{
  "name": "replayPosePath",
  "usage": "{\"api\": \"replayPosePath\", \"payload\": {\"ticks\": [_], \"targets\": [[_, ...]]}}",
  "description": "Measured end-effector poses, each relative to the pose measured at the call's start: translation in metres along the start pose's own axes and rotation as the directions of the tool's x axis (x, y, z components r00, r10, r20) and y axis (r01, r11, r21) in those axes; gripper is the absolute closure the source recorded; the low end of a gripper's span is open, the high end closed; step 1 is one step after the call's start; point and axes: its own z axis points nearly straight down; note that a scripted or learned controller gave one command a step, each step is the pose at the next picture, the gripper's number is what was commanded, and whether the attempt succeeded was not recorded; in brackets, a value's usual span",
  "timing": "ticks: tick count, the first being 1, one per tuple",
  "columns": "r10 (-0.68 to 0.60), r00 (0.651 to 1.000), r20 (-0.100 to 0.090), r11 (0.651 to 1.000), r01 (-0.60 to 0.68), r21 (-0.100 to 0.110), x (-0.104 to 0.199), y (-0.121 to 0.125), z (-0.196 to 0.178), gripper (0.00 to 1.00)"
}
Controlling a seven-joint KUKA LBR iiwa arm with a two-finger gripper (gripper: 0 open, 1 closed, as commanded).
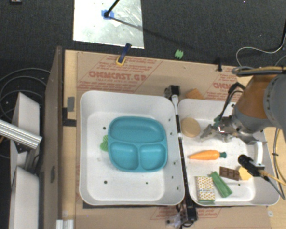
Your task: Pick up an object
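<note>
The claw [218, 130] hangs over the upper part of the right bin [268, 194]; whether it is spread or pressed together cannot be told. One smooth orange carrot [205, 155] with a green stem lies just below it, apart from it. One round tan disc [190, 127] sits just left of the claw. Lower lie one brown ridged chocolate bar [229, 173], one flat green piece [221, 184] and one speckled carton [204, 189]. The left bin [88, 181] bears one glossy blue three-compartment plate [137, 144].
</note>
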Motion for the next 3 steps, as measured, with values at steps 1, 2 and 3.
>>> {"api": "replayPosePath", "payload": {"ticks": [1, 2, 3], "targets": [[0.007, 1.000, -0.004, 1.000, -0.007, 0.012, -0.001, -0.063, 0.001, 0.00], [0.004, 1.000, -0.005, 1.000, -0.004, 0.010, 0.033, -0.095, 0.000, 0.00], [0.006, 1.000, -0.003, 1.000, -0.006, 0.008, 0.040, -0.101, 0.000, 0.00]]}}
